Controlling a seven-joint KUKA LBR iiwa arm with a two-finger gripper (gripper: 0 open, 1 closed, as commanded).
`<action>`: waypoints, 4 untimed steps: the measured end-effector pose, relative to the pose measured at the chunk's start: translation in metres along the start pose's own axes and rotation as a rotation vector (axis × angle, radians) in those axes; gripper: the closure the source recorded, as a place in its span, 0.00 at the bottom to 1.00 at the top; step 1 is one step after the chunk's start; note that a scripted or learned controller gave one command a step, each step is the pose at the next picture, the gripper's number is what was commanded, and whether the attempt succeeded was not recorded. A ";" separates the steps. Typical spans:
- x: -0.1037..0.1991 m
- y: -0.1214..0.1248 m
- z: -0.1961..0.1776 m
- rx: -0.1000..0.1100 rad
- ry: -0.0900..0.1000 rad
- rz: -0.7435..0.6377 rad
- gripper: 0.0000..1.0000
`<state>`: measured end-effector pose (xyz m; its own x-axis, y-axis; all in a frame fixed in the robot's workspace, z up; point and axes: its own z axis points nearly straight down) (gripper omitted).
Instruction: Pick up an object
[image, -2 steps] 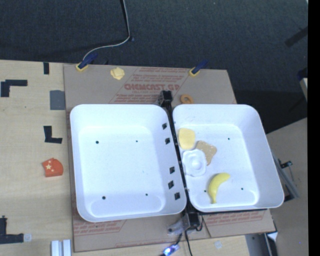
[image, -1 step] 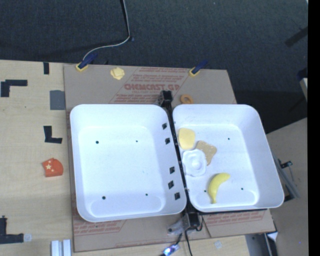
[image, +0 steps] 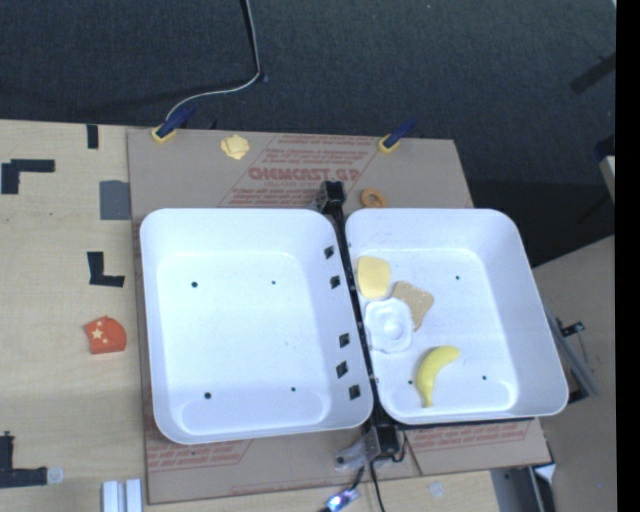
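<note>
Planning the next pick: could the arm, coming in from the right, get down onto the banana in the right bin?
Probably yes. The banana lies alone on open floor of the right bin, apart from the white piece beside it.

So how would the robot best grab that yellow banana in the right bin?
Probably across the middle of the banana, coming straight down from above. It lies flat on the floor of the right bin, curved and narrow, apart from the white round piece, so fingers could likely close across its narrow width.

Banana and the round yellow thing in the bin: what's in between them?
In the camera view, a white round piece lies between the banana and the yellow piece, with a tan piece beside it.
</note>
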<state>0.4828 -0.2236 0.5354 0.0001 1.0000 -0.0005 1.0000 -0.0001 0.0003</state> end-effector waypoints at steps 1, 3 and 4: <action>0.000 0.001 0.001 0.000 0.000 -0.001 0.00; 0.000 0.002 -0.010 -0.001 -0.001 -0.002 0.00; 0.001 0.003 -0.020 -0.002 -0.002 -0.002 1.00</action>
<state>0.4854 -0.2231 0.5556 -0.0022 1.0000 -0.0026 1.0000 0.0022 0.0026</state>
